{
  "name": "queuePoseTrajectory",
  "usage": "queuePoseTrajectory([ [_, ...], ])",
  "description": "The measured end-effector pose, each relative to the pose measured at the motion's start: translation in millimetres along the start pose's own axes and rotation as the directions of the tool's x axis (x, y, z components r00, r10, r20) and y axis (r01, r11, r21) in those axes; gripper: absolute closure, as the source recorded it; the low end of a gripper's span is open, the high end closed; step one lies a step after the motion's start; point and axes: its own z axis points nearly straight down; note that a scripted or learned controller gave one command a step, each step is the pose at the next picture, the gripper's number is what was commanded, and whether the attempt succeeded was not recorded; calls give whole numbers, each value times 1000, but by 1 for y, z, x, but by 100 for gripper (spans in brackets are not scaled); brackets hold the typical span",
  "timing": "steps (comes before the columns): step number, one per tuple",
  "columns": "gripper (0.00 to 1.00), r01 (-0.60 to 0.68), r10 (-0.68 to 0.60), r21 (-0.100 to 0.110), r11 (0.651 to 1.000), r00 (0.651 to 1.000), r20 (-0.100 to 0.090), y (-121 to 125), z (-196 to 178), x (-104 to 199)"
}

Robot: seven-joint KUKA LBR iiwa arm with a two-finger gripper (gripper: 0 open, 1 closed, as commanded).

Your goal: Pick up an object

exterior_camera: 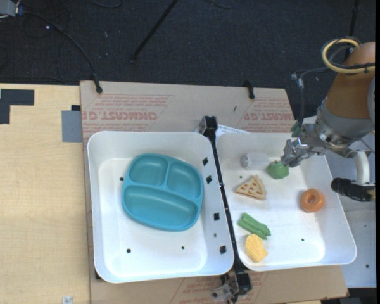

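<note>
Gripper [290, 156] hangs over the right bin's [342, 249] far side, its tips just above a small green toy [278, 169] — jaw state unclear — with waffle wedge [251, 187] and orange doughnut [311, 200] nearby.

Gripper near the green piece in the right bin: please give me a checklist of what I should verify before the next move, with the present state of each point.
1. Gripper is over the right bin: ok.
2. Gripper is beside the small green piece, just to its upper right: ok.
3. Green piece is between the fingers: cannot tell; the view is too coarse there.
4. Green piece is lifted off the bin floor: cannot tell.
5. Neighbours are apart from the green piece: ok; the waffle wedge, the orange ring and the pale grey piece lie separate.
6. Blue divided plate is out of the way in the left bin: ok.
</note>
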Motion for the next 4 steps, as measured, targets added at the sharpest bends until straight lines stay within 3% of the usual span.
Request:
queuePoseTrajectory([
  [1,100,0,0,1,1000,1000,0,0,-29,-1],
  [4,100,4,-4,7,1000,1000,-2,-9,-15,152],
])
